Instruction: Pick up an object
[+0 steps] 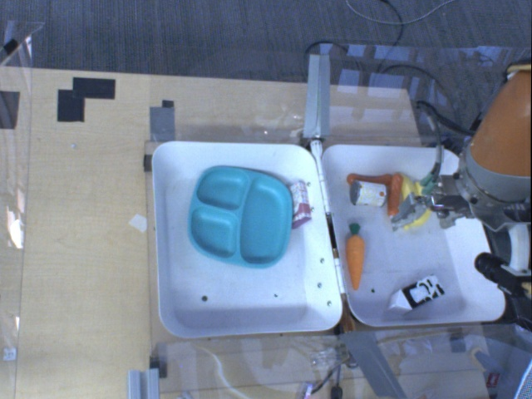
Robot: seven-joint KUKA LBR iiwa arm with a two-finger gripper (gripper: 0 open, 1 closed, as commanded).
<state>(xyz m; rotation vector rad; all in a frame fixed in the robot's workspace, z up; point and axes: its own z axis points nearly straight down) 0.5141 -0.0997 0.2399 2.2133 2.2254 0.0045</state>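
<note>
**Gripper low over the right bin's far side, toys scattered beneath**

Here we are at the tabletop (83,248), two white bins side by side. The arm (507,140) comes in from the right edge, orange band bright above the wrist, and its gripper (413,209) sits down in the right bin (465,306), toward that bin's far side. The gripper is right in among a cluster of small things: a yellow piece (413,191) pokes out just beside it, and an orange-red piece (378,179) lies just to its left, touching a small grey-white cylinder (366,194). Whether the gripper is spread or closed, I cannot tell; the parts blur together at that spot, and nothing can be seen clearly clamped in it.

Nearer the bin's left wall, a toy carrot (355,260) lies lengthwise, green top pointing to the far side, well apart from the gripper. Down at the bin's near edge, a small black-and-white carton (421,293) lies tilted on its side.

Over in the left bin (241,314), a blue divided plate (241,215) lies flat in the middle, three compartments up. A small white-and-maroon packet (301,202) touches the plate's right rim, close to the wall between the bins.
</note>
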